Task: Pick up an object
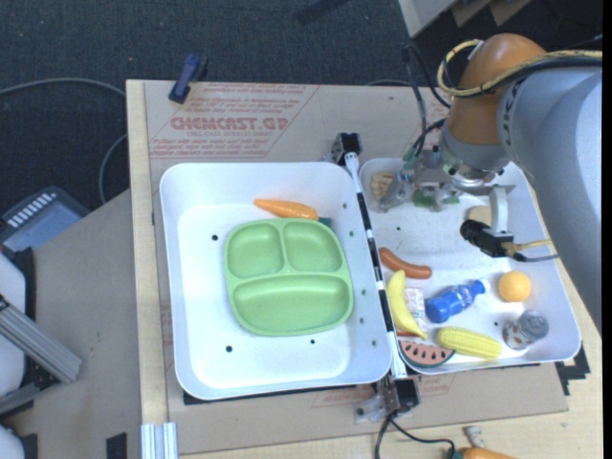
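Note:
My gripper [421, 187] hangs low over the far left corner of the right bin [564, 338], under the orange wrist band. A small beige item [385, 188] lies just left of it in that corner. Nearer the front lie a brown sausage [404, 263], a yellow banana [400, 306], a blue bottle [454, 300], an orange ball [514, 286], a corn cob [469, 342], a watermelon slice [424, 354] and a small grey object [526, 329]. I see none of them in the gripper.
The left bin [191, 352] holds a green divided plate [287, 275] and an orange carrot [285, 208] by its far wall. A black part with a yellow cable [486, 239] sticks out below the wrist. The bulky grey arm covers the right bin's far right side.

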Robot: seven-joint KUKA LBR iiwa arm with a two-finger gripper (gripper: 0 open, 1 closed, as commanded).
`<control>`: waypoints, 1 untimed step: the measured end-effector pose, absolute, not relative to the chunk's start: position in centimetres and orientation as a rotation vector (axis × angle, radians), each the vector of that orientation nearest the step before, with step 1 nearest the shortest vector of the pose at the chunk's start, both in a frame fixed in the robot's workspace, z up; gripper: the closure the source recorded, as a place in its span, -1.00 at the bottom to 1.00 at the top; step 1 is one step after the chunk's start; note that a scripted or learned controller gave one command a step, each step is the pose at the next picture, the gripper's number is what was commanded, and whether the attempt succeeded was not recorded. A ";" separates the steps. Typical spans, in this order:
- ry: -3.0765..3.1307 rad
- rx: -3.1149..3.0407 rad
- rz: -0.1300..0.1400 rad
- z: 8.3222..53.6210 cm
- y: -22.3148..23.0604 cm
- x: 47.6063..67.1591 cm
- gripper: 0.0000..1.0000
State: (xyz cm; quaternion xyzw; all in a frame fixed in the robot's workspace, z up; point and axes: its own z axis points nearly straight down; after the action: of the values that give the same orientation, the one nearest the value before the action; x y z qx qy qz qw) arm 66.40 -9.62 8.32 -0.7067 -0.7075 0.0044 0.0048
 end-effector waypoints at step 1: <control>-2.217 -2.217 0.010 8.3 -13.8 66.4 -1.00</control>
State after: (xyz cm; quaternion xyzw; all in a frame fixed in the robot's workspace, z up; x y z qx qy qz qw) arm 66.44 -13.83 8.33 -0.7071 -0.7071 0.0033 0.0028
